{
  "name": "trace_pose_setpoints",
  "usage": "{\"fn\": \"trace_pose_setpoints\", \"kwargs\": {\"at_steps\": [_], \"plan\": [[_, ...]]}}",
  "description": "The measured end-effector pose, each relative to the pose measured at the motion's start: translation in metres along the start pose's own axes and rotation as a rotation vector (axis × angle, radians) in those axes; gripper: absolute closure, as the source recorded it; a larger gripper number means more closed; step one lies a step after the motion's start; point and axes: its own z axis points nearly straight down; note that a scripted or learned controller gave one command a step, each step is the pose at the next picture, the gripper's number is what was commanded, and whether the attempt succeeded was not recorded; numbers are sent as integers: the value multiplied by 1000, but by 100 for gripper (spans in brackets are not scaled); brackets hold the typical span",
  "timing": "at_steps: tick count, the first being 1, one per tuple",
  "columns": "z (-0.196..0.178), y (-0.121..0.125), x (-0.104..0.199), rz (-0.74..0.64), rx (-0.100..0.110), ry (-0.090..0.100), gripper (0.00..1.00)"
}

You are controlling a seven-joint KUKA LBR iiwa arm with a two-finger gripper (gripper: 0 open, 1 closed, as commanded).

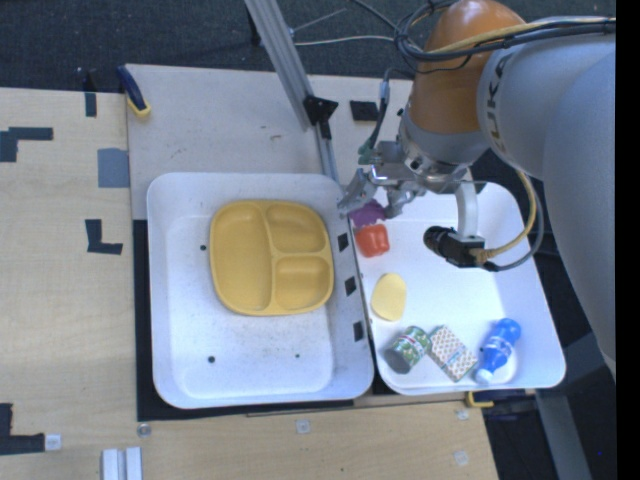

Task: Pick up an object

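Purple block [367, 213] sat under your gripper [375, 200] at the right bin's [530, 268] left edge — whether the hand pinched it, you couldn't tell — orange block [373, 240] just beside.

Robotics lab. Arm [540, 78] with loose cables [500, 253] at right of frame, two white bins [175, 268] on plywood surface [60, 268] marked with tape bits [100, 233], metal pole [285, 58] top centre, dark carpet [150, 18] along top.
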Motion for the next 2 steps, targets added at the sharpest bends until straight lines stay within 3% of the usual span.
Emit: {"fn": "trace_pose_setpoints", "kwargs": {"at_steps": [2], "plan": [[-6,-15,97,-2,-1,1,100]]}}
